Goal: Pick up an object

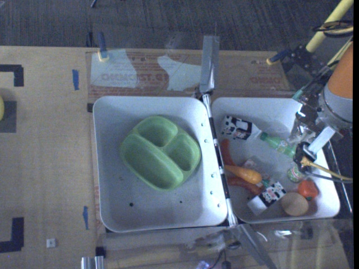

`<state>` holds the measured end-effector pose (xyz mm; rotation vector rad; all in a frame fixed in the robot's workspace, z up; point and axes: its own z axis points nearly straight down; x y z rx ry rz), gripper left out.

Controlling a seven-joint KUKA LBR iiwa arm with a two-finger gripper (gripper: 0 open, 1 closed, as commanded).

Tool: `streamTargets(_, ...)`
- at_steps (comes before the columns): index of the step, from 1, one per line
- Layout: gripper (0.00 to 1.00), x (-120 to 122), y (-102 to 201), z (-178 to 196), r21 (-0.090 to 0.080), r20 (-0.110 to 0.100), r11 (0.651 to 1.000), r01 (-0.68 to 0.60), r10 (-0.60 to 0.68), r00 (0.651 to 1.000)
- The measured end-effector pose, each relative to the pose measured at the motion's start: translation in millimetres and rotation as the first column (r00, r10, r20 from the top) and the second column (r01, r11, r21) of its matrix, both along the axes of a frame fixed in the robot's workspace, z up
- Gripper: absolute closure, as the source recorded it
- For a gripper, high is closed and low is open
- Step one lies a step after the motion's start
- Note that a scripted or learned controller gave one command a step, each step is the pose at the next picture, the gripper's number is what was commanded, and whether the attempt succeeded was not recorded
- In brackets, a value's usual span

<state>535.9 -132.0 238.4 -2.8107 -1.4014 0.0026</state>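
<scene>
My gripper (298,132) hangs over the right side of the right bin (255,106), above the cap end of a clear green bottle (276,143). The view does not settle how it stands. Nothing can be seen held in it. Left of the bottle lies a black-and-white cow-print carton (238,128). Further forward lie an orange carrot (244,174), a red pepper (225,149), a smaller cow-print box (268,195), a brown potato (294,204), an orange-red tomato (307,189) and a small round green-rimmed thing (294,174).
The left bin (112,195) holds a green divided plate (160,151) near its middle. A metal divider strip (210,66) runs between the bins at the back. Cardboard (45,150) covers the bench to the left.
</scene>
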Motion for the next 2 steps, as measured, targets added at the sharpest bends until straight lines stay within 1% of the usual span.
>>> streamTargets(1,1.00,-10,27,-136,0.001,0.017,0.975,0.221,-0.221,0.975)
streamTargets(2,1.00,29,58,8,-0.001,-0.001,0.782,0.624,-0.624,0.782)
